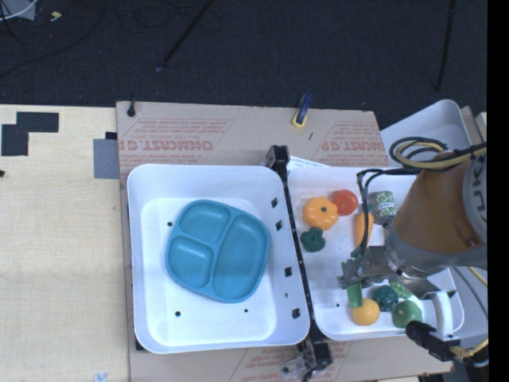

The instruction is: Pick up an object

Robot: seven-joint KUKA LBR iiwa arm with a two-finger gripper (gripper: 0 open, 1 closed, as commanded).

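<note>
Arm's pincer (355, 275) hangs low over the right bin (334, 329), poised above clustered toy food near a green stick (353, 296); whether apart or together, cannot tell.

Even overhead light, slightly soft, perhaps low-resolution.

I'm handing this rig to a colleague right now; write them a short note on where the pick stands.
Gripper: down low in the right white bin, over a small green piece; finger state cannot be told from this view.
Items in that bin: orange pumpkin-shaped toy, red round toy, dark green toy, yellow-orange ball, teal and green round toys near the front edge.
Left white bin: blue divided plastic plate.
Done: arm is positioned among the toys.
Left: confirm a grasp, then lift.
</note>
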